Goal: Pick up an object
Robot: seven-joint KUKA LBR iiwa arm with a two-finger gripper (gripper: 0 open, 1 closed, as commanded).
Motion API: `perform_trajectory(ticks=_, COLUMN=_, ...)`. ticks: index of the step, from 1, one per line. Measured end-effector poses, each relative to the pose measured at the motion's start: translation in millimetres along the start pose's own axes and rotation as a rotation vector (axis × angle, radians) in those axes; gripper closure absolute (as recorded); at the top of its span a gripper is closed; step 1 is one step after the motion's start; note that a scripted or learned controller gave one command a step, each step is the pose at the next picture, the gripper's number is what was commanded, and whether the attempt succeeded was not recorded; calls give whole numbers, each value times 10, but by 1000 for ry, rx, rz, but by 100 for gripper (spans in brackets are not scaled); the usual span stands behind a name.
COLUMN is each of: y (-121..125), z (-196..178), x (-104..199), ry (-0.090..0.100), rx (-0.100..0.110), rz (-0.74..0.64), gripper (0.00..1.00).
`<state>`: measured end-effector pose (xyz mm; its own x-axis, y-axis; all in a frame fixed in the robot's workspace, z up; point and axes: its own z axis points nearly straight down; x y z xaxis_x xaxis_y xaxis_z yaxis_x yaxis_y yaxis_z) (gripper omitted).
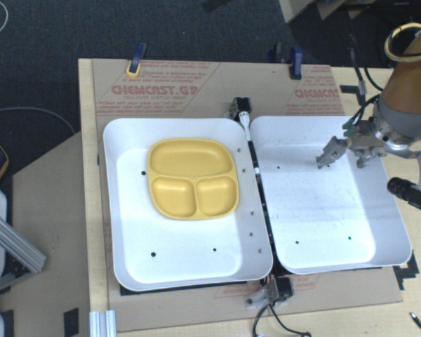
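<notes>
Room in the left bin: Your yellow tray sits in the upper middle of the left bin. You have bare white floor below it and a narrower strip on its left; its top edge lies near the bin's far wall.
Room in the right bin: The right bin shows bare floor across its middle and near side, where you look past the gripper.
Shared edge: The two bins meet along a dark seam running down the middle, so the tray's right side lies close to that wall.
Gripper: Your gripper hangs over the upper right part of the right bin, well apart from the tray. You cannot tell whether its fingers are apart or together; nothing shows between them.
Arm: The arm comes in from the right.
Surface: Both bins rest on a brown board with red print, held by clamps at its far edge.
Room: Dark carpet lies around the bench.
Tray: Rounded rectangle, plain yellow, one long compartment above two smaller ones, lying flat.
</notes>
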<state>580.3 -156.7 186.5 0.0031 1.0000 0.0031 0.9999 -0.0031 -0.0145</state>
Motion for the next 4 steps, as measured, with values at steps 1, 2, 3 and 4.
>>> perform_trajectory(ticks=1, y=32, z=-73, x=2, ry=-2, rx=-14, rz=-3, gripper=0)
perform_trajectory(ticks=2, y=-1, z=420, x=-87, ry=-1, rx=-9, rz=-2, gripper=0)
perform_trajectory(ticks=3, y=-1, z=951, x=-80, ry=-1, rx=-9, rz=-3, gripper=0)
perform_trajectory(ticks=4, y=12, z=810, x=-87, ry=-3, rx=-16, rz=-2, gripper=100)
